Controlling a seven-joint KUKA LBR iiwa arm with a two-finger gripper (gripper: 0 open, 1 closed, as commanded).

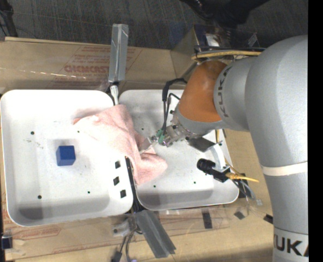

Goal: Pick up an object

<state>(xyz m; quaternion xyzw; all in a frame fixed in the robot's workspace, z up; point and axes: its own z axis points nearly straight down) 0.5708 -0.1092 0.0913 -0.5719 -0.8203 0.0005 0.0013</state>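
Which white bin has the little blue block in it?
The left bin holds the blue block. The right bin doesn't; the gripper is over it.

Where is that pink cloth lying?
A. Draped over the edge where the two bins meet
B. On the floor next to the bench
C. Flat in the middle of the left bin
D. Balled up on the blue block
A: the pink cloth hangs across the shared rim, part in the left bin and part in the right bin, while the blue block sits apart from it.
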